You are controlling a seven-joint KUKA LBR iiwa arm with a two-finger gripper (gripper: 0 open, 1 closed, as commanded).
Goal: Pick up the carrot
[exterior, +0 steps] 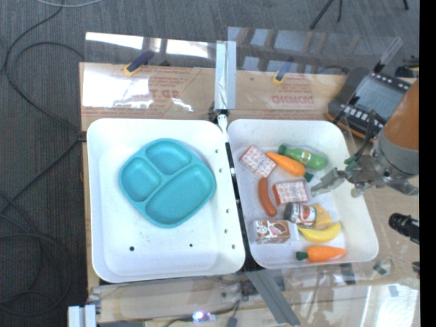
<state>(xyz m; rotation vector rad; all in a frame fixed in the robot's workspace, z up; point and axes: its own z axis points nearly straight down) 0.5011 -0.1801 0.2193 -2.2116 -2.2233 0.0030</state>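
Two toy carrots lie in the right bin (pixel 354 142). One carrot (pixel 286 163) rests near the bin's middle, slanted, right against a green vegetable (pixel 308 158). The other carrot (pixel 325 253), with a green stub on its left end, lies along the near wall. My gripper (pixel 335 178) hangs over the bin's right side, to the right of the upper carrot and a little above the toys. Nothing shows in its grasp.
The right bin also holds a red sausage (pixel 266 196), a banana (pixel 320 234), a small can (pixel 302 214) and three little boxes (pixel 257 161) (pixel 291 193) (pixel 272 231). A blue divided plate (pixel 168 181) sits in the left bin (pixel 109 251).
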